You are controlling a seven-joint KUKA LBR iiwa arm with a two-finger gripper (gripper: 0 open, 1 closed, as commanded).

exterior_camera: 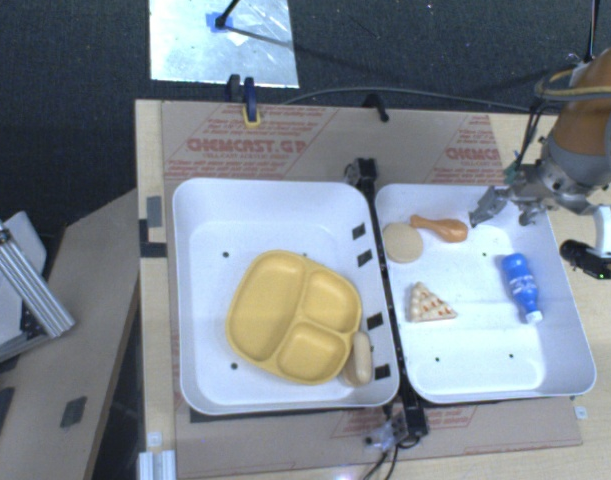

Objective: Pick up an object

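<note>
In the right bin (pixel 545 378) lie a blue bottle (pixel 520 286) near the right wall, a pizza slice (pixel 430 304) in the middle, a round beige cookie (pixel 403 241) at the far left corner and a chicken drumstick (pixel 440 228) beside it. My gripper (pixel 507 208) hangs over the far right part of this bin, its two fingers spread open, with nothing between them. It is to the right of the drumstick and above the bottle in the view.
The left bin (pixel 200 298) holds a yellow divided plate (pixel 293 315) and a tan bread roll (pixel 360 358) at the plate's right edge. Black clips run along the wall between the bins. A clamp (pixel 247 100) sits at the bench's far edge.
</note>
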